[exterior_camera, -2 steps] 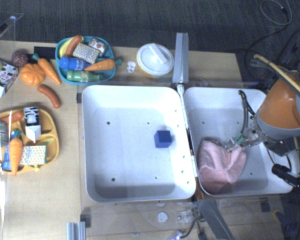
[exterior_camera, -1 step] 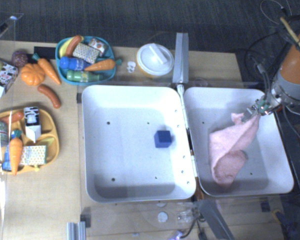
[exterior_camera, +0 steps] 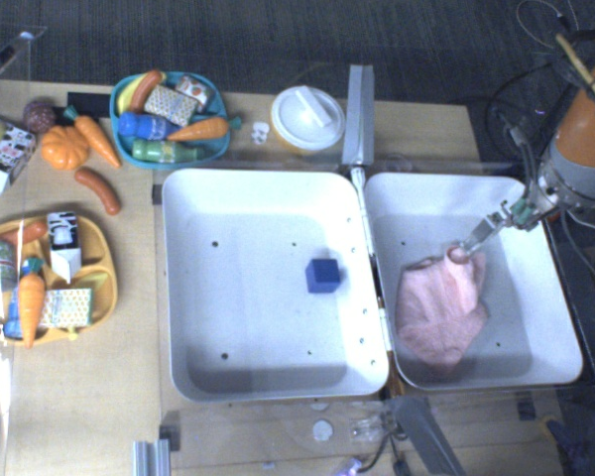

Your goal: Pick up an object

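My right bin (exterior_camera: 555,296) has bare floor along its far wall and down the strip by its right wall, while its near middle is taken up by a pink cloth (exterior_camera: 438,307) lying crumpled, its lower edge close to the near wall. The left bin (exterior_camera: 208,266) is almost all open floor around a small blue cube (exterior_camera: 323,275), which sits right of centre, well apart from every wall but nearest the divider between the two bins. Beyond the bins on the surface (exterior_camera: 129,385), a white lidded container (exterior_camera: 308,119) stands just behind the left bin's far rim, a blue bowl of toy food (exterior_camera: 169,117) sits to its left, loose toy vegetables (exterior_camera: 84,152) lie further left, and a yellow tray of toy food (exterior_camera: 45,281) rests by the left bin's outer wall. My arm (exterior_camera: 585,152) comes in over the right bin's far right corner, slanting down and leftwards. My end effector (exterior_camera: 463,254) sits at the cloth's upper edge, touching its top fold; I cannot tell how its tips are set or whether any cloth is between them.
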Controlling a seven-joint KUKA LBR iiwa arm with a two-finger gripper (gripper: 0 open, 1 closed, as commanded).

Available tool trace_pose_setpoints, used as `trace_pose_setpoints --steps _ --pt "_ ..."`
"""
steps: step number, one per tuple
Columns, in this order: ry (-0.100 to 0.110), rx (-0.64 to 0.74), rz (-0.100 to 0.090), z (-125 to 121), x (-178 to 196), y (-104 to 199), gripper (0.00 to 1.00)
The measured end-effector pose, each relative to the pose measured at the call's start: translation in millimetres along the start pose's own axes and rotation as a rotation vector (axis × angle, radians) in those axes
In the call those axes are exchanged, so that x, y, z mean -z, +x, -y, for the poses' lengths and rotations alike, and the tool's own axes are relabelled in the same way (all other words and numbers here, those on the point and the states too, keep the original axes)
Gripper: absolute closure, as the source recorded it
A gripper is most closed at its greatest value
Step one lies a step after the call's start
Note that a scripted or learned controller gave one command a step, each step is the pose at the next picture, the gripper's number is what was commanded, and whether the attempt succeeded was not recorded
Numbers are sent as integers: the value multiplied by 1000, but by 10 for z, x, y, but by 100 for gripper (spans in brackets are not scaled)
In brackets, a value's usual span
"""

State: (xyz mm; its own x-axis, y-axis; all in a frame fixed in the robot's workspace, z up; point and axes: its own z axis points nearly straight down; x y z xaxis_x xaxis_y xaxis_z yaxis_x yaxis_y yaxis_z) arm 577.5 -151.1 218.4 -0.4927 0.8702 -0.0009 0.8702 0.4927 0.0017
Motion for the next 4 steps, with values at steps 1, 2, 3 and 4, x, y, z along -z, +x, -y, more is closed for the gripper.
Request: trace_pose_setpoints --steps 1,2,3,4 --pt "-8 110 9 218 -1195 -274 0" --pt "-13 151 17 59 -1245 -68 0" --pt "-16 152 13 25 -1152 -62 100" --pt "1 -155 -1 -525 -364 522 100"
